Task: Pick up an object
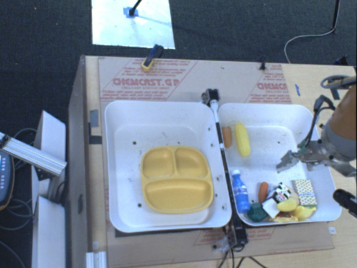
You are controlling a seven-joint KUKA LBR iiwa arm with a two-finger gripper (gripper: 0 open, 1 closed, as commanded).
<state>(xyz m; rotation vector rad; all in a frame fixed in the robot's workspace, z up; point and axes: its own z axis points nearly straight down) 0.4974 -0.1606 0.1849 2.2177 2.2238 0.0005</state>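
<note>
The right bin [268, 119] holds several toy foods. A yellow corn cob [242, 139] lies near its back left, with an orange sausage [227, 137] beside it against the divider. A blue bottle [240, 190] lies at the front left, next to a small carrot [263, 191] and a dark green piece [256, 211]. At the front right a black-and-white item [281, 192], a patterned box [304, 192] and yellow pieces [295, 208] are piled together. My gripper [286, 161] hangs over the bin's right middle, just behind that pile, with nothing seen in it.
A yellow divided plate [176, 178] lies in the left bin [128, 121]. The grey arm [339, 128] enters from the right over the right bin's rim. Cables run along the bench's right edge and a clamp [211, 96] sits at the back of the divider.
</note>
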